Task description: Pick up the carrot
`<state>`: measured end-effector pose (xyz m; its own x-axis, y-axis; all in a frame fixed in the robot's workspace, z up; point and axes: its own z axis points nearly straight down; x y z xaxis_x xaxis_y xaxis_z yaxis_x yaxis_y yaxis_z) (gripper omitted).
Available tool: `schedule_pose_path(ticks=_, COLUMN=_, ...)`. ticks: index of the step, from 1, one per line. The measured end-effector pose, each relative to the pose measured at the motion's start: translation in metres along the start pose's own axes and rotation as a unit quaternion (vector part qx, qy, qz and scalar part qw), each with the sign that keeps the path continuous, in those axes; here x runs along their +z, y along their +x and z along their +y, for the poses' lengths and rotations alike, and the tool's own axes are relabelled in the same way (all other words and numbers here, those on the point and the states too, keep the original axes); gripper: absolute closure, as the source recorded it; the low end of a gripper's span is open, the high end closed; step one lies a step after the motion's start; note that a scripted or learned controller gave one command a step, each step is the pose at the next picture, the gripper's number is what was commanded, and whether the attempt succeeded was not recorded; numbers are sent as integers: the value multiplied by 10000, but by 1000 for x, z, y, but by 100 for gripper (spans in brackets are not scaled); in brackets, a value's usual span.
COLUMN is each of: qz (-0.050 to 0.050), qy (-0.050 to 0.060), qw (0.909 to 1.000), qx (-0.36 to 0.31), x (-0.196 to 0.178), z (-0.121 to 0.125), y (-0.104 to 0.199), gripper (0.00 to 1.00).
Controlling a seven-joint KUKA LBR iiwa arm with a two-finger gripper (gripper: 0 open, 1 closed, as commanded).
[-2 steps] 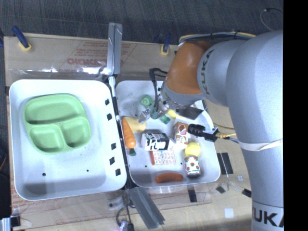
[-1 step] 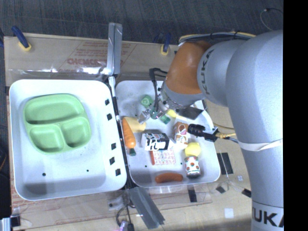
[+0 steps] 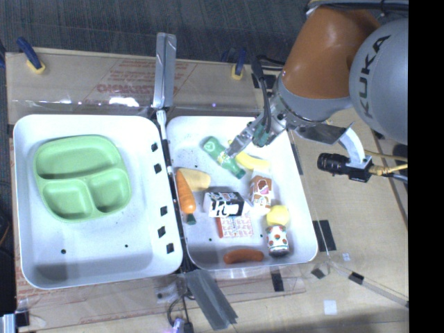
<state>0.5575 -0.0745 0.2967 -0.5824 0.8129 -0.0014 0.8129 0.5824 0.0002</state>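
Carrot (image 3: 186,194) lay against the left wall of the right bin (image 3: 300,186), its long axis running near-to-far in your view, thick end toward the far side beside a yellow wedge (image 3: 197,179), tip toward you. Your gripper (image 3: 232,148) hung above the green bottle (image 3: 223,154) near the bin's far middle; whether it gripped anything you couldn't tell. The carrot sat to its left and nearer you.

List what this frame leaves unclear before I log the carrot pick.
- Tool: its tip overlaps the green item; open or shut is unreadable, and so is contact.
- Carrot: lower end partly covered by the black-and-white packet.
- Small jar: label too small to read.
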Motion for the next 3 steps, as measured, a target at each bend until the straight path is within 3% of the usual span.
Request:
schedule_pose_path(ticks=1, qz=14, qy=11, qw=9962, qx=-874, x=106, z=13, y=20, gripper=0)
schedule_pose_path(ticks=2, qz=20, qy=18, qw=9995, qx=-328, x=105, z=7, y=77, gripper=0)
schedule_pose_path(ticks=3, qz=18, qy=17, qw=9989, qx=-458, x=106, z=4, y=99, gripper=0)
